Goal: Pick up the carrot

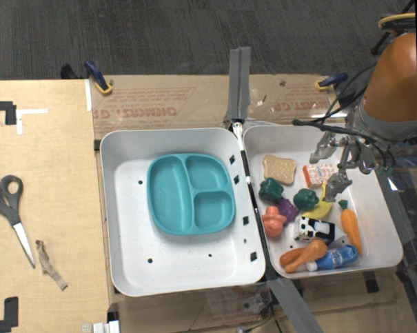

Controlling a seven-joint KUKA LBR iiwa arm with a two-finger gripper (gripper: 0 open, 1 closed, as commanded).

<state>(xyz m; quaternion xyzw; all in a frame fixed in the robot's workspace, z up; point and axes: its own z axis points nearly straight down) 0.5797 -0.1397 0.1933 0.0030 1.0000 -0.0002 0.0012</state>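
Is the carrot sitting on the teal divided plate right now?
No. The carrot lies in the right bin near its right wall, while the teal plate sits in the left bin.

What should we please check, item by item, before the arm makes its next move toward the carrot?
1. Carrot located: ok. The carrot lies in the right bin, near its right wall, green top pointing up the picture.
2. Gripper position: not ok yet. The gripper hangs up and to the left of the carrot, over the yellow toy.
3. Nothing held: cannot tell; the fingers are too small and blurred to read.
4. Room around the carrot: not ok. The blue bottle lies at its lower tip and the black-and-white toy sits close on its left.
5. Lookalike: not ok. An orange toy lies nearby and could be mistaken for it.
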